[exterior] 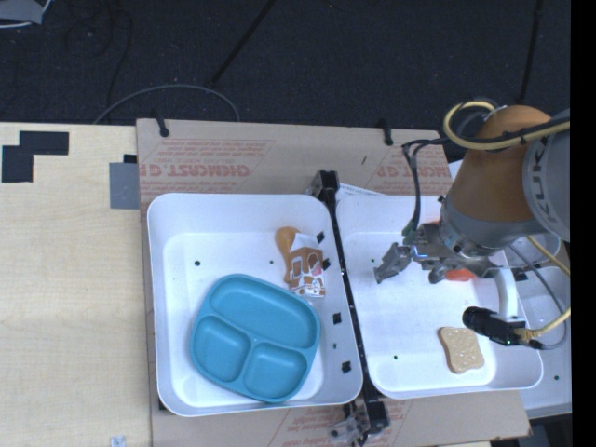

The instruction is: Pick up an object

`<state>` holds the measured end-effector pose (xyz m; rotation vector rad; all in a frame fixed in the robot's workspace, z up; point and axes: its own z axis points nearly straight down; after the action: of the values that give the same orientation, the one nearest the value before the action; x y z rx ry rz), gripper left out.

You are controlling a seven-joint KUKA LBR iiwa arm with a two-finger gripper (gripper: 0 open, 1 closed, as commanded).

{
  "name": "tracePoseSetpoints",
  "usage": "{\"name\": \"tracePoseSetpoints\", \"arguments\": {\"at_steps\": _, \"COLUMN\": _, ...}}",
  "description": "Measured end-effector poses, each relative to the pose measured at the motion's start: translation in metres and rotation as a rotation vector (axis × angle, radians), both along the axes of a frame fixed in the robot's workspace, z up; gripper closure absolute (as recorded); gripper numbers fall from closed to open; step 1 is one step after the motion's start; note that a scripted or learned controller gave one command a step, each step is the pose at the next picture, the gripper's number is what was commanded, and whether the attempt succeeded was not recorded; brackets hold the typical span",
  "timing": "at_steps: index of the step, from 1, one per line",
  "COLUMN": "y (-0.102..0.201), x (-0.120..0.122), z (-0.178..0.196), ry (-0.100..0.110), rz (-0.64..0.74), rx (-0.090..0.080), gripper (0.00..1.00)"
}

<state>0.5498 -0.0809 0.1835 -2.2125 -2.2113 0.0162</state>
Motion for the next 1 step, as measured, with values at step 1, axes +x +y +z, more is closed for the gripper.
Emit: {"name": "tracePoseSetpoints", "arguments": {"at_steps": 1, "y": -0.0003, "x": 0.0030, "z": 0.0066, "ry": -0.012, "rz": 0.002, "rx": -0.001, "gripper": 0.00}}
